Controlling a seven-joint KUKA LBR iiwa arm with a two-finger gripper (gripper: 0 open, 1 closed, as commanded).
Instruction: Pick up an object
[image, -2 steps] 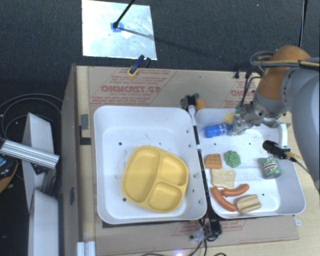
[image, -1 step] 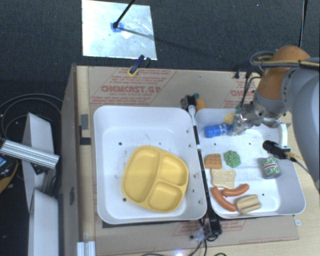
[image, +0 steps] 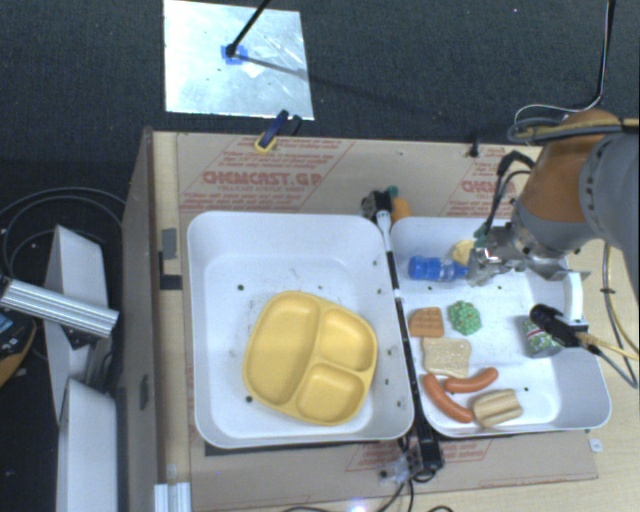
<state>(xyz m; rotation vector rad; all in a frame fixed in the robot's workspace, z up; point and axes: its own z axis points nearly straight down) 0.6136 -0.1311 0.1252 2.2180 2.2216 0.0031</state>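
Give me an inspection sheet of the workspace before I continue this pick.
Surface: brown printed cardboard sheet bearing two shallow white plastic bins, left bin and right bin.
Job's things: right bin holds blue plastic bottle, green knobbly ball, tan waffle square, pale toast slice, orange sausages, tan bread roll.
Clutter: yellow divided plastic plate in left bin.
Grippers: gripper low over right bin, near the bottle; grasp unclear.
Cables: black cable loops left of bench.
Surroundings: dark carpet, silver sheet beyond bench.

The brown printed bench (image: 320, 165) bears the left bin (image: 215, 330) beside the right bin (image: 570, 395).
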